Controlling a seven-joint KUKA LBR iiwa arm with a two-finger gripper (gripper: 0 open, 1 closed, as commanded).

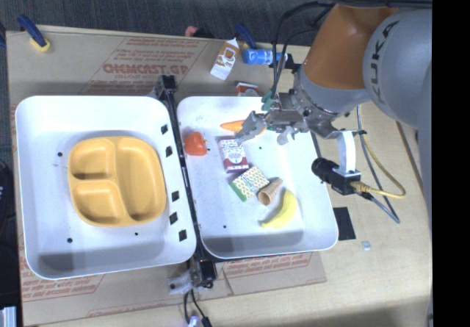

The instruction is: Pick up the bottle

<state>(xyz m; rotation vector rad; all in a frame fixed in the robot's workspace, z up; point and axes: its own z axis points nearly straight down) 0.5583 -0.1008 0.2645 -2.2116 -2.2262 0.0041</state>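
The grey arm (382,54) reaches over the right bin (312,226). Its gripper (257,126) hangs above the orange carrot (232,126); how far the claw is spread cannot be told. A bottle cannot be made out among the bin's items.

**Arm over the right bin**

We see 2 white bins: the left bin (29,171) holds a yellow tray (116,178). Over the right bin (312,234) the gripper (266,124) hangs above a carrot (232,126), beside a banana (282,210).
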